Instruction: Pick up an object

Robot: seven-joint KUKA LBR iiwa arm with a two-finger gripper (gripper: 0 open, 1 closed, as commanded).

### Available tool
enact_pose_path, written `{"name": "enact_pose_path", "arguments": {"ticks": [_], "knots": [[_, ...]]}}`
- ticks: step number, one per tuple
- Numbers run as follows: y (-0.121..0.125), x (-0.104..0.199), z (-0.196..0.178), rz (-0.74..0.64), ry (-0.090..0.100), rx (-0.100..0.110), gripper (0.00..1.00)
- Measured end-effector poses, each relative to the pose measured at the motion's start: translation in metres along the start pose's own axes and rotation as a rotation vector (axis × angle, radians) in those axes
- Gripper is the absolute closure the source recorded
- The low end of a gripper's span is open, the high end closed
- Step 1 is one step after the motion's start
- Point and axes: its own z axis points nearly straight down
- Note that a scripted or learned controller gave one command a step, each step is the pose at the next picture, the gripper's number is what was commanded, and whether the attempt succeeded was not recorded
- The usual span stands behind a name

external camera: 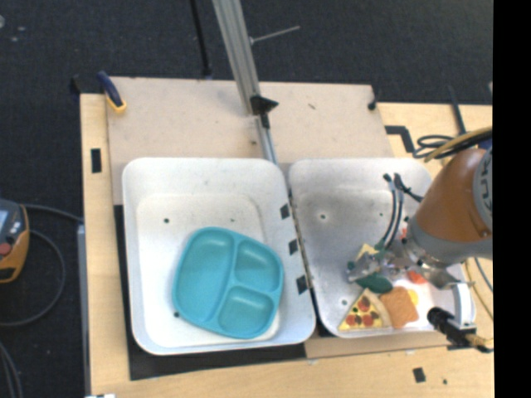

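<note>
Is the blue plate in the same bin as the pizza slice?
No. The blue plate lies in the left bin; the pizza slice is in the right bin.

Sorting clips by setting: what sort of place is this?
Likely a robotics lab: two white bins on a bare bench, an aluminium mast, toy food like a pizza slice.

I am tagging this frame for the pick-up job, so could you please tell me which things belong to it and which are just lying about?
Part of the job:
- gripper, low in the right bin
- pizza slice toy
- dark green piece
- tan bread-like piece

Just lying about:
- teal divided plate in the left bin
- metal post
</note>
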Motion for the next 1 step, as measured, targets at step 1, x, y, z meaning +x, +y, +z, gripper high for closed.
{"name": "enact_pose_path", "arguments": {"ticks": [1], "knots": [[0.002, 0.0002, -0.0133, 0.003, 0.003, -0.004, 1.0]]}}
